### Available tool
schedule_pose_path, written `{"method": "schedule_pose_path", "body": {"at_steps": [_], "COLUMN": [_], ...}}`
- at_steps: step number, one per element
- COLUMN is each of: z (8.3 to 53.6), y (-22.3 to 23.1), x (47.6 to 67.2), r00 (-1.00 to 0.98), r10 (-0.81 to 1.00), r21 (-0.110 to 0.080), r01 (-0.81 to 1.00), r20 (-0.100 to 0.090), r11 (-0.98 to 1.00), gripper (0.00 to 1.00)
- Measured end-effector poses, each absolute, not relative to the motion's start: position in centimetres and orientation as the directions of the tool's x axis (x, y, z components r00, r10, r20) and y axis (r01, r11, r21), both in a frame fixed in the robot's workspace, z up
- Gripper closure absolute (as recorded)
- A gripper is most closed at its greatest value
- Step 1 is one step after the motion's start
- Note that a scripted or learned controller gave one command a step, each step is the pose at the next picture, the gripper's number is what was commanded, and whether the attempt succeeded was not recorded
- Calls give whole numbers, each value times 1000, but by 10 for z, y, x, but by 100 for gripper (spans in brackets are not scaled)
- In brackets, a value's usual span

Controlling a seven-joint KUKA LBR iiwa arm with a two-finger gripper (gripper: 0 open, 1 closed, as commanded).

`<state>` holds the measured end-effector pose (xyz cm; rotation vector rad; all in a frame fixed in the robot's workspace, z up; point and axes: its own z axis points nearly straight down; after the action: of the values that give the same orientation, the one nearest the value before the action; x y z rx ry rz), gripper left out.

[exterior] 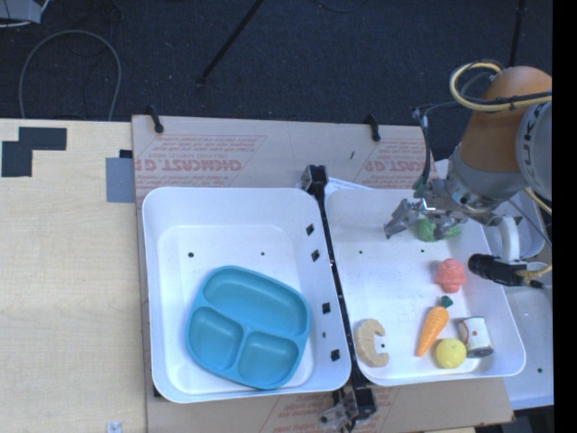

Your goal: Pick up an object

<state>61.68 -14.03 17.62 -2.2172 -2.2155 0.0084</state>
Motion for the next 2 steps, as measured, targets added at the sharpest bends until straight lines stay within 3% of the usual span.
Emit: {"method": "schedule_pose_path", "body": {"at_steps": [1,2], "z": [117,85], "y": [-135,-134], "x": [607,606], "r00": [0,1], "r10": [1000,1000], "r21": [-10,-7], "r01": [1000,1000], "r20": [2,2], "r11": [0,-1], "gripper": [0,0]}}
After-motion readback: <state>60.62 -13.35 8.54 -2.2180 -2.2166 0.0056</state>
